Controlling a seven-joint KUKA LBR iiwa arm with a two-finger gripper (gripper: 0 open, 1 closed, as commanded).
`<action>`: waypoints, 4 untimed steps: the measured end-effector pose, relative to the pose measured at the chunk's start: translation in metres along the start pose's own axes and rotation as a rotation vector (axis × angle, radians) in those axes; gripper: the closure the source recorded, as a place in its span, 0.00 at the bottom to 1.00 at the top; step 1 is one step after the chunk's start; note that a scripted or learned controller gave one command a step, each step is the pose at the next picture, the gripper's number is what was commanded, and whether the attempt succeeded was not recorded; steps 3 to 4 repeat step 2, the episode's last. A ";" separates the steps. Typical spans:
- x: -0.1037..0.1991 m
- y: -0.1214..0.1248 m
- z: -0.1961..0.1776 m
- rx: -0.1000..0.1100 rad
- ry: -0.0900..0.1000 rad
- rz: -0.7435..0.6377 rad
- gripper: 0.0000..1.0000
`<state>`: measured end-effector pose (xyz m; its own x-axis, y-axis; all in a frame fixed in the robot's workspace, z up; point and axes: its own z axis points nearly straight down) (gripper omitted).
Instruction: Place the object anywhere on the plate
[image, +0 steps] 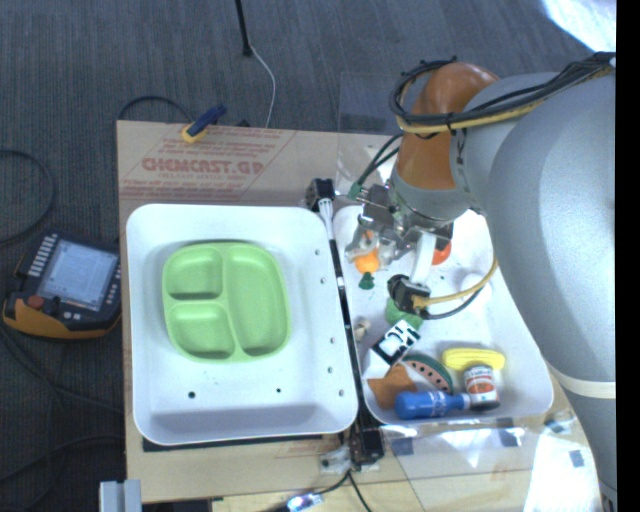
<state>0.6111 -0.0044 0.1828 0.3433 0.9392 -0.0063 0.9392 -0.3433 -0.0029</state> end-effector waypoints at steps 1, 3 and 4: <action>0.051 -0.043 -0.005 0.004 0.004 0.060 1.00; 0.049 -0.042 -0.005 0.004 0.002 0.062 0.00; 0.049 -0.042 -0.005 0.004 0.002 0.062 0.00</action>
